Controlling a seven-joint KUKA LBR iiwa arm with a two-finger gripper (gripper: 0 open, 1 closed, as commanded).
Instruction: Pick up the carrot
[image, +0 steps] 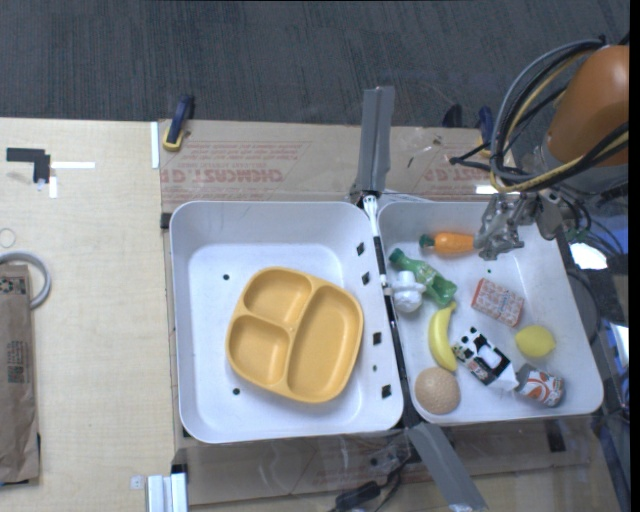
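Fingers (487, 242) hanging over the upper part of the right bin (572, 290), metallic and blurred against the white floor; whether spread or pressed together, impossible to tell. Just left of them, carrot (450, 242), orange with a small green end, lying flat and roughly level near the bin's back wall, its right tip perhaps touching the gripper (495, 245), though too smeared to call. Nothing visibly between the tips. Above the gripper, grey wrist with looping black cables and the orange band (598, 100), reaching in from the right. Below the carrot, a green toy (425, 277) with a white piece (407, 294) beside it, then a banana (441, 338) standing lengthwise, a tan round ball (437, 391) at the front. To the right, a pinkish red block (497, 301), a lemon (535, 341), a black-and-white object (483, 358), a red-and-white can (540, 386) on its side. In the left bin (200, 300), a yellow divided plate (295, 334), well apart from everything else
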